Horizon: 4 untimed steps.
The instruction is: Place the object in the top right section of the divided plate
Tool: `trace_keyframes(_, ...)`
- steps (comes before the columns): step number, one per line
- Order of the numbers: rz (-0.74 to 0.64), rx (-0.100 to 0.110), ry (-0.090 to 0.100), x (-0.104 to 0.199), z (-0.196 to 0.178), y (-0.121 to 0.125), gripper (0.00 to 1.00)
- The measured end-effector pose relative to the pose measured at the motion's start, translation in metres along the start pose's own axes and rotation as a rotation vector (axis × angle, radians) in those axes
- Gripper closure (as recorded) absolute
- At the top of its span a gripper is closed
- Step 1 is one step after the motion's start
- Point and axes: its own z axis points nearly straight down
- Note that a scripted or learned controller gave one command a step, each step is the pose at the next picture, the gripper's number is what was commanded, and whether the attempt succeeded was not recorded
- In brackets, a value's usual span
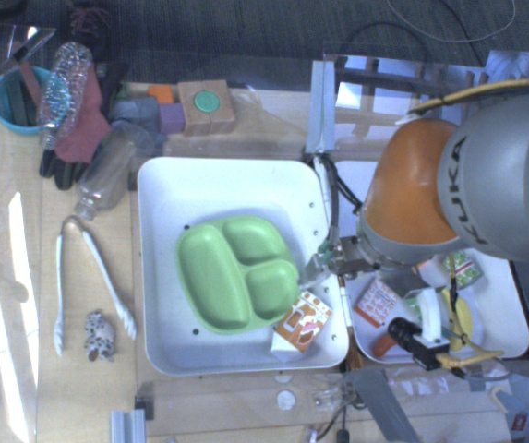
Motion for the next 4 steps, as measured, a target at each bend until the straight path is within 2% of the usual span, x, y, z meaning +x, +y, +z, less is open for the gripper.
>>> trace_keyframes(1,-0.002,-0.006,0.000,0.001,-0.011,0.002,1.00)
trace_keyframes(2,0.873,0.002,-0.003,-0.064,-0.053,-0.006,1.00)
trace_keyframes(3,1.326,-0.006,-0.001,-0.074,-0.251,0.061,1.00)
trace_keyframes(4,1.531,-0.002,-0.004,-0.165,-0.249,0.088,1.00)
